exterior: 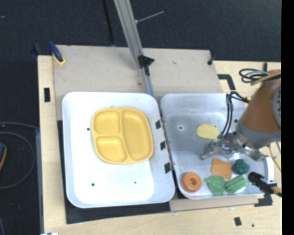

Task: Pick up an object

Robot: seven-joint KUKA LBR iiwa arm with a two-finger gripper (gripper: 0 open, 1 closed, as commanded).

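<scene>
White plastic bins sit side by side on the table (196, 219). The left bin (78, 180) carries a yellow divided tray (122, 134), with bare floor around it on every side. The arm's end effector (216, 150) hangs low in the right bin (186, 111), just beside a pale yellow piece (207, 130); its spread cannot be told. An orange slab (221, 168), orange ring (191, 181), dark green lump (241, 167) and green pieces (225, 184) crowd the near edge. That bin's far half lies open.
</scene>
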